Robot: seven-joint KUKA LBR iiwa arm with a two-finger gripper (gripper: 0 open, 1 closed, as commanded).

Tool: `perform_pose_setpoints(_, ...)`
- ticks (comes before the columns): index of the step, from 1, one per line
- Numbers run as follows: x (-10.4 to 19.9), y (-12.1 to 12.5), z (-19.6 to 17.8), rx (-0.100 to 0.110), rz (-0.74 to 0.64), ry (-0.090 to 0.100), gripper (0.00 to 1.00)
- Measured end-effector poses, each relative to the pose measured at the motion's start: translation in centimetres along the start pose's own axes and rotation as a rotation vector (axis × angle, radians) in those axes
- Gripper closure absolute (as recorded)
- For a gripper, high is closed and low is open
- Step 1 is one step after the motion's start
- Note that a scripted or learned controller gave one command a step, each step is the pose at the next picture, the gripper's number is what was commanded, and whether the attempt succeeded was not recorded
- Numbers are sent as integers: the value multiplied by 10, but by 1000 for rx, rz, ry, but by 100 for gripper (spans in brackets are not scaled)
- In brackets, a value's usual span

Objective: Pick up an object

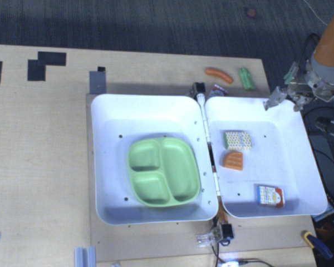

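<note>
Hand (279, 96) sits at the far right corner of the right bin (300, 149), over its rim. Cannot tell from this view whether it is spread or pressed together; nothing seen in it.

Candidate things lie inside the right bin, all nearer the camera than the hand and to its left in the view. Patterned block (237, 140) is closest; orange wedge (232, 161) sits just beyond it, nearly touching. Small carton (270, 196) lies farthest, near the bin's front wall, long axis roughly across the bin. Block looks nearly square, edges slightly skewed to the walls.

Green divided plate (162, 171) fills the left bin (108, 149), well apart.

Judgement: block is the shortest reach.
</note>
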State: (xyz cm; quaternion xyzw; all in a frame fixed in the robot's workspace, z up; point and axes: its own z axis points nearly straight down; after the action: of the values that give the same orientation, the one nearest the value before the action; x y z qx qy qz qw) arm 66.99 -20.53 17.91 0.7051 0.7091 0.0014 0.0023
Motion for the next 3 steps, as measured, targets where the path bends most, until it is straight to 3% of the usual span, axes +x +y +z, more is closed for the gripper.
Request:
perform_pose_setpoints(1, 30, 0, 94, 1, 0, 1, 0)
perform_pose_setpoints(2, 30, 2, 81, -5, -3, -1, 100)
perform_pose_setpoints(3, 30, 1, 82, -5, -3, -1, 0)
